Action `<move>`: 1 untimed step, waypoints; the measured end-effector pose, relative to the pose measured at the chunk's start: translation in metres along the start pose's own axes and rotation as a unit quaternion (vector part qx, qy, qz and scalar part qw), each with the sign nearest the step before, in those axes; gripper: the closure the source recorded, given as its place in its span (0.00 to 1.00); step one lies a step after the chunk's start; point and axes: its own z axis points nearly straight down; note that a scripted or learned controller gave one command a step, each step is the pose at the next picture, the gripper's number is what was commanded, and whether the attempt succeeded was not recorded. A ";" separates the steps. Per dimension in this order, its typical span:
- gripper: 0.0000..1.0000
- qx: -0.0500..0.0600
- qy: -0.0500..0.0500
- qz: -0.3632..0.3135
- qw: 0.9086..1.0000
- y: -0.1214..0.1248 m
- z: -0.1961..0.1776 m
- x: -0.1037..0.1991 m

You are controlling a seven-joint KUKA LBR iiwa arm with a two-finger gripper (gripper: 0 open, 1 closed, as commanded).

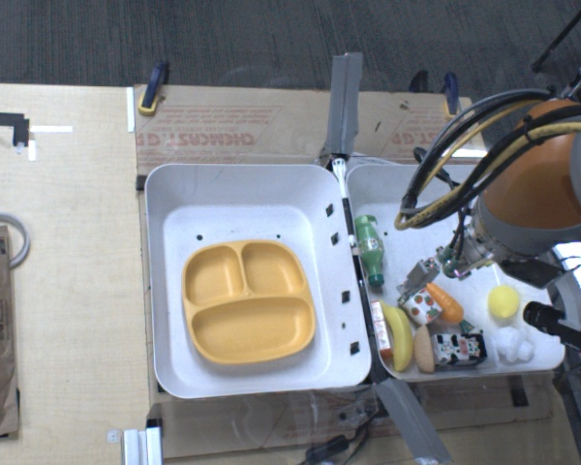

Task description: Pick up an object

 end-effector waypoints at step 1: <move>0.00 0.001 0.001 0.109 0.994 0.001 0.077 -0.031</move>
